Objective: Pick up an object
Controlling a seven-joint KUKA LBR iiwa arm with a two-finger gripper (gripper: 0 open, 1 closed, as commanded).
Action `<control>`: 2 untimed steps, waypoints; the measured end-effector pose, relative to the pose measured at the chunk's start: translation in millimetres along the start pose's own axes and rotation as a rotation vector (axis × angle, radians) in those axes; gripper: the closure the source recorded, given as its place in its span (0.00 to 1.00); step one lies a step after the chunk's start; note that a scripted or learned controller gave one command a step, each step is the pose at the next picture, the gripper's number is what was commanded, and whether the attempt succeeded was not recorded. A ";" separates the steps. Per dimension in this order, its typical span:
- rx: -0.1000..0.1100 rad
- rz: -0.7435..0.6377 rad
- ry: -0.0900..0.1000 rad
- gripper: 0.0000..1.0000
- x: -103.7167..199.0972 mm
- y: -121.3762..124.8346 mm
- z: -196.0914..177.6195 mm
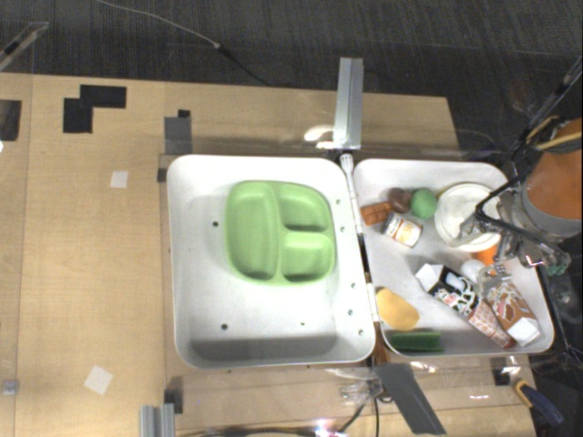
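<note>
- Objects for picking lie in the right bin [547, 330]: we note a green ball [424, 203] beside a brown item [399, 198], a small jar [404, 231] just below them, and a brown block [374, 214] near the bin's left wall.
- Near the front of that bin we see a yellow rounded piece [397, 309] touching a dark green flat piece [417, 340].
- A black-and-white carton [453, 289] and a brown wrapped packet [499, 312] lie toward the right side.
- A white bowl [458, 209] sits at the back right.
- The left bin [196, 335] holds a green divided tray [278, 231].
- Arm [554, 185] reaches in from the right, over the right bin.
- End effector [492, 244] sits low by the bowl; we cannot tell its opening or whether it has hold of anything.
- Both bins rest on the wooden surface [82, 271].
</note>
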State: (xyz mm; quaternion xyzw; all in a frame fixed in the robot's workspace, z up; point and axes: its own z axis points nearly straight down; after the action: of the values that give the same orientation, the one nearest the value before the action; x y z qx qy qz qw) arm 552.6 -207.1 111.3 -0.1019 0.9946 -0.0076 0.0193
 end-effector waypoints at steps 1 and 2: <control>0.010 0.009 -0.029 0.00 21.1 6.5 -1.9; 0.003 -0.004 -0.006 0.00 9.4 1.6 -0.2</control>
State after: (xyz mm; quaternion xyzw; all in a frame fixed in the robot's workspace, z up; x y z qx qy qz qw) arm 543.0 -207.4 111.2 -0.1039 0.9943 -0.0087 0.0222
